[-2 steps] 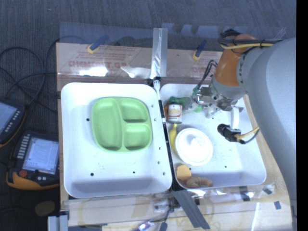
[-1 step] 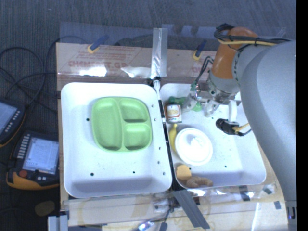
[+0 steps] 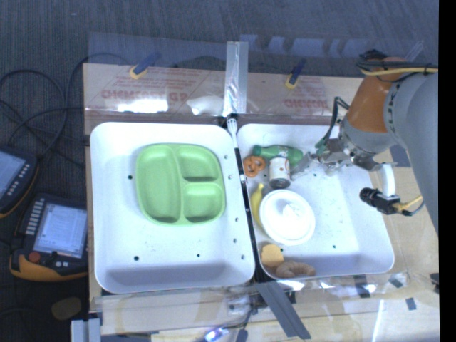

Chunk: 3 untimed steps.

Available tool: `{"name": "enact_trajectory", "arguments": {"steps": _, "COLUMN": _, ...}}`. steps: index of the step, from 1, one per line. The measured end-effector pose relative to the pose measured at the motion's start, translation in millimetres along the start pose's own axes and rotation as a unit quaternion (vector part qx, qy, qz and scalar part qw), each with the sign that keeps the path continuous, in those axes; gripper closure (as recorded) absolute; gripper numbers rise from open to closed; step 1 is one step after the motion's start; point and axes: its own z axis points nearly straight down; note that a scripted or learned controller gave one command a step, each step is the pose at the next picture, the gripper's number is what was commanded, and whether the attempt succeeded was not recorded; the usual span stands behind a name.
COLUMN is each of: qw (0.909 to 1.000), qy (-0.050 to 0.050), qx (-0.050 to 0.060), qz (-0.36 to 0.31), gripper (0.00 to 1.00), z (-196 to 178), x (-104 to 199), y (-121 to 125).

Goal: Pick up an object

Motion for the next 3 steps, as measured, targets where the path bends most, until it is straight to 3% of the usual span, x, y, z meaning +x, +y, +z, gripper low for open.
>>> {"name": "enact_trajectory", "arguments": {"steps": 1, "qw": 0.9963, "qy": -0.002, "qx": 0.021, "qz": 0.083, "gripper": 0.0, "z": 2, "x": 32, "y": 34}}
{"name": "enact_trajectory", "arguments": {"steps": 2, "qw": 0.9953, "qy": 0.005, "qx": 0.019, "qz": 0.095, "gripper": 0.0, "z": 3, "x": 23, "y": 34}}
{"name": "enact_trajectory", "arguments": {"steps": 3, "qw": 0.9788, "qy": 0.002, "qx": 0.0, "qz": 0.205, "gripper": 0.0, "z": 0, "x": 71, "y": 5}}
